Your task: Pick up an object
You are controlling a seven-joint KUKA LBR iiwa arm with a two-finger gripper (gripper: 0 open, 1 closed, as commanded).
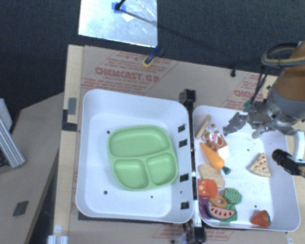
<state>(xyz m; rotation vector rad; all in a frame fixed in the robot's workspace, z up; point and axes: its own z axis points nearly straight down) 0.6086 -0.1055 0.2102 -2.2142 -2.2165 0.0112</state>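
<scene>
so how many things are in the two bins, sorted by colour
Green: 2, the green plastic divided tray and a green leafy toy
Orange or red: 5, carrot, tomato, strawberry, watermelon slice, red-and-white packet
Tan: 3, pizza wedge, stick, cookie
Total: 10

You are looking down on a table (42, 128) with two bins side by side. The left bin (93, 139) holds a divided tray (142, 157) near its middle. In the right bin (286, 199), toy foods crowd the left wall: a carrot (212, 155) above a watermelon slice (221, 213). A pizza slice (260, 165) lies apart to the right, a strawberry (261, 217) near the front right corner. The pincer (246, 125) hangs over the bin's back edge.
</scene>
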